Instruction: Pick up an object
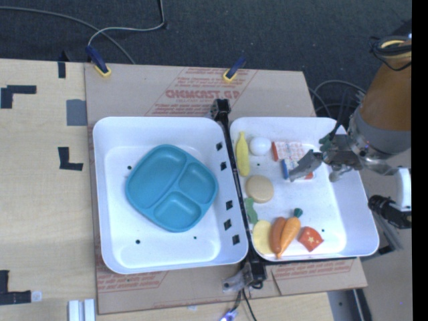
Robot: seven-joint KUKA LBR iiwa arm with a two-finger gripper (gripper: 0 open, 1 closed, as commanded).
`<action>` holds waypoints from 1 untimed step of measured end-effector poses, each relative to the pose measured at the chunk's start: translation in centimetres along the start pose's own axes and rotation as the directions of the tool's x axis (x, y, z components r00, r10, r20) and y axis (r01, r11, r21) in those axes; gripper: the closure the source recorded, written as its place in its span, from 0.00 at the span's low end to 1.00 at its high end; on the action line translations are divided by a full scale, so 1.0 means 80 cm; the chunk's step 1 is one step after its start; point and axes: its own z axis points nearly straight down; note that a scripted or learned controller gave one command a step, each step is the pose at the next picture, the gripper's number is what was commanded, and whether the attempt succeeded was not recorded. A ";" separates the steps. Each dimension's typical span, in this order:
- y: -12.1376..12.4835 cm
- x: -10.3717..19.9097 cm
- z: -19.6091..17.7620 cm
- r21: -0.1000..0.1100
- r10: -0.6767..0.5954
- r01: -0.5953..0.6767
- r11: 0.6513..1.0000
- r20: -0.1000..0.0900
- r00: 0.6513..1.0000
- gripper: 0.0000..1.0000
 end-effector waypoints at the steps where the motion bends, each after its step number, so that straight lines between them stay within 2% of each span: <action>1: -0.030 -0.030 0.110 0.002 0.002 -0.002 1.000 -0.001 1.000 0.00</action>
